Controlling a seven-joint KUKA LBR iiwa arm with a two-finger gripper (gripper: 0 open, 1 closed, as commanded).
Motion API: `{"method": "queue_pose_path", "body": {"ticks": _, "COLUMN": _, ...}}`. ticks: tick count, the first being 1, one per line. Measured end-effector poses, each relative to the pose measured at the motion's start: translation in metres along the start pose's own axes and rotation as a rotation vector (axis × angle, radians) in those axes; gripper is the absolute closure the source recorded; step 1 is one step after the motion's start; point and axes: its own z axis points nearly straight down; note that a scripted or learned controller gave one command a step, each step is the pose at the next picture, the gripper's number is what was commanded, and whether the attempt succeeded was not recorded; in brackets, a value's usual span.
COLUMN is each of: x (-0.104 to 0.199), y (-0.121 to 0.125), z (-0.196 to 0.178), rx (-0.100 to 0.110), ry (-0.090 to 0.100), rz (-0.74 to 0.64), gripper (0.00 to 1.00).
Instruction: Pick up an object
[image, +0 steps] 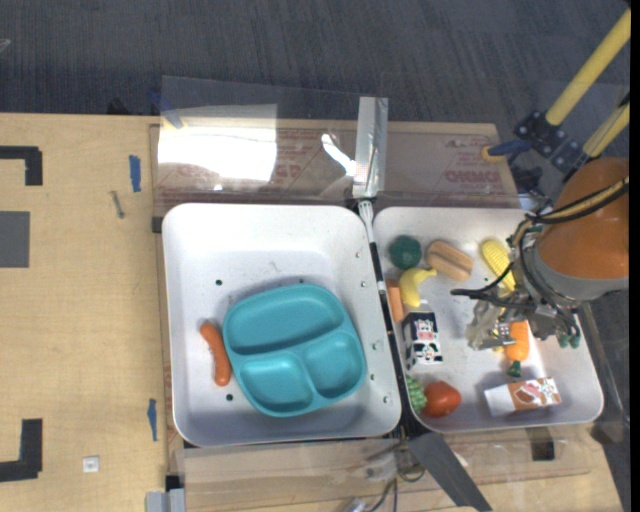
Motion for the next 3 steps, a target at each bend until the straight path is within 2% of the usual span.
{"method": "queue_pose_path", "body": {"ticks": 1, "x": -0.036, "y": 0.037, "z": -0.139, "rx": 0.001, "ry": -0.007, "rz": -0.112, "gripper": 1.00}}
{"method": "queue_pose_path", "body": {"ticks": 2, "x": 0.024, "y": -0.004, "z": 0.027, "rx": 0.001, "ry": -0.003, "rz": -0.176, "gripper": 1.00}}
{"method": "queue_pose_path", "body": {"ticks": 3, "x": 0.024, "y": -0.004, "z": 0.027, "rx": 0.002, "ry": -0.003, "rz": -0.176, "gripper": 0.00}}
